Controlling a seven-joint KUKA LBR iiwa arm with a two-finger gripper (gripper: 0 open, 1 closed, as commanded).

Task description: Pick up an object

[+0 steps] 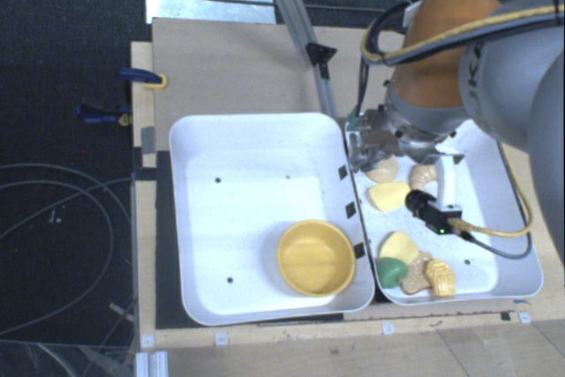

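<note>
dark carpet floor, wooden bench, loose cables

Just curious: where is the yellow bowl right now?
The bowl sits in the left bin, in its near right corner, beside the divide from the right bin.

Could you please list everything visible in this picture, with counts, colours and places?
White bins: two, side by side on the bench.
Bowl: one, yellow, near corner of the left bin.
Small food-like pieces: about seven, pale yellow, cream, tan and one green, in the right bin's left half.
Clamps: two, blue with yellow, at the bench's left edge.
Cables: several, on the dark floor at left.
Pole: one, grey, slanting above the bins.
Arm: one, grey with orange band, over the right bin.
Gripper: at the right bin's far left corner.
</note>
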